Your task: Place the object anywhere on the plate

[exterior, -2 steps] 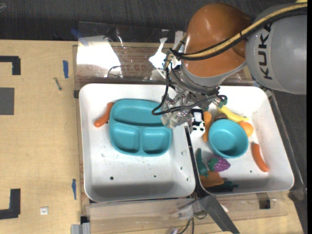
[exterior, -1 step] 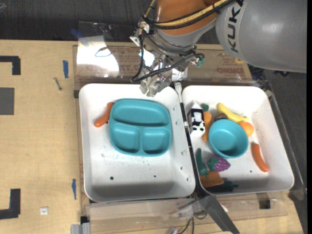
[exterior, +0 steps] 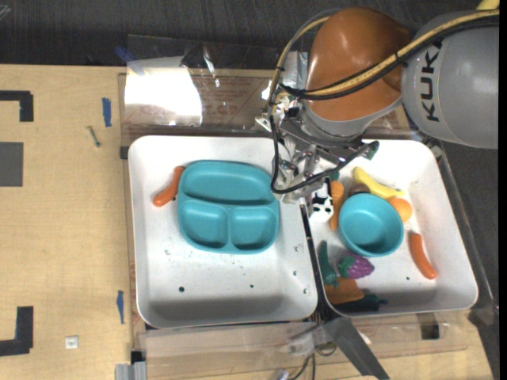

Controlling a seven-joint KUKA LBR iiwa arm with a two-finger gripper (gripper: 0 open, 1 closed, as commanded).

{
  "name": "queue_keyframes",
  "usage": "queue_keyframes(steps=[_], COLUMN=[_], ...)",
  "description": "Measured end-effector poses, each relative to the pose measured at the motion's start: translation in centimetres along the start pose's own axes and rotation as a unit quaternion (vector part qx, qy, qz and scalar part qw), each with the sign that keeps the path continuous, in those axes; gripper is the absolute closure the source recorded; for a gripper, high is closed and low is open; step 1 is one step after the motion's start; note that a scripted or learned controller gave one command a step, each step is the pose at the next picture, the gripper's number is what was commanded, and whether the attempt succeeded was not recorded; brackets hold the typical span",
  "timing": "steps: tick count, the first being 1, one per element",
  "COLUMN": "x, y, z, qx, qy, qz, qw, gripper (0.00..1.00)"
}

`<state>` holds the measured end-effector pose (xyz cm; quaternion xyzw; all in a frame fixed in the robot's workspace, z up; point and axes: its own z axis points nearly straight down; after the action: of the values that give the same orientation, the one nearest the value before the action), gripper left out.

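Camera view: gripper (exterior: 305,182) hangs over the bins' shared edge, plate (exterior: 228,206) just left (can't tell the grip state).

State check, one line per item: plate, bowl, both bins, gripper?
Plate: flat in the left bin, three compartments bare, orange item against its left rim.
Bowl: upright in the right bin, nothing inside.
Left bin: holds the plate.
Right bin: holds the bowl and toy food.
Gripper: above the divide between the bins.
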<state>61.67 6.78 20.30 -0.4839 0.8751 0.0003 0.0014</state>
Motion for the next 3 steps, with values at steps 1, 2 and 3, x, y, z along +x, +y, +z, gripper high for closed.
queue_keyframes(steps=[1, 2, 3], x=[-3.0, 9.3, 12.9], y=[-4.2, -5.1, 0.4], z=[-2.8, -4.1, -4.4], qx=[0.003, 0.002, 0.001], qy=[-0.003, 0.000, -0.001], qz=[-0.007, -0.159, -0.181], qw=[1.0000, 0.9873, 0.9835], gripper=[1.00, 1.00, 1.00])
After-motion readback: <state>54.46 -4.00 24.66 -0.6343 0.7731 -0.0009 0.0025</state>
